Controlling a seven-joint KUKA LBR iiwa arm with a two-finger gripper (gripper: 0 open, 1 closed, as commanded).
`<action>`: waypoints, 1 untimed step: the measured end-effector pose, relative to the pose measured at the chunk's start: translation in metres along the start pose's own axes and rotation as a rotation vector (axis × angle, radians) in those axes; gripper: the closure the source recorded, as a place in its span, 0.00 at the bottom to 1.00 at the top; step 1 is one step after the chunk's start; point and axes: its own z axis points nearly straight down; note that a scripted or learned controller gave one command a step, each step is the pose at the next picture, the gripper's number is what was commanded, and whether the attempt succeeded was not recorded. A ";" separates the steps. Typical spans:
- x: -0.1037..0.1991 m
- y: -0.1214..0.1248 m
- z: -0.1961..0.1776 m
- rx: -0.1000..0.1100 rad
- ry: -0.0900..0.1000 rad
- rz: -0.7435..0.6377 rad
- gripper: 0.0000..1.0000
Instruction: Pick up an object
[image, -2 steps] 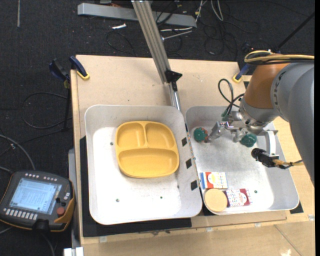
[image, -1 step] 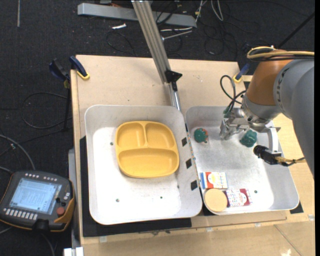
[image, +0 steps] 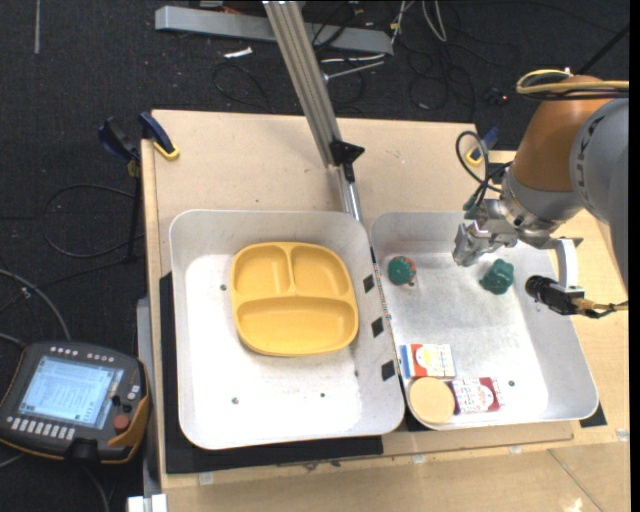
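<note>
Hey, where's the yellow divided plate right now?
The yellow divided plate lies in the left bin, toward its upper middle, across the divider from the small green toy.

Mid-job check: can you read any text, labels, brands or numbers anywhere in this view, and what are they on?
Nothing is legible.
Small carton, red, white and blue print: too blurred to read.
Red-and-white packet: print too small to read.
Teach pendant, lit screen: contents too small to read.
</note>
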 end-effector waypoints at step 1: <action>0.004 -0.006 -0.059 -0.001 0.000 -0.003 1.00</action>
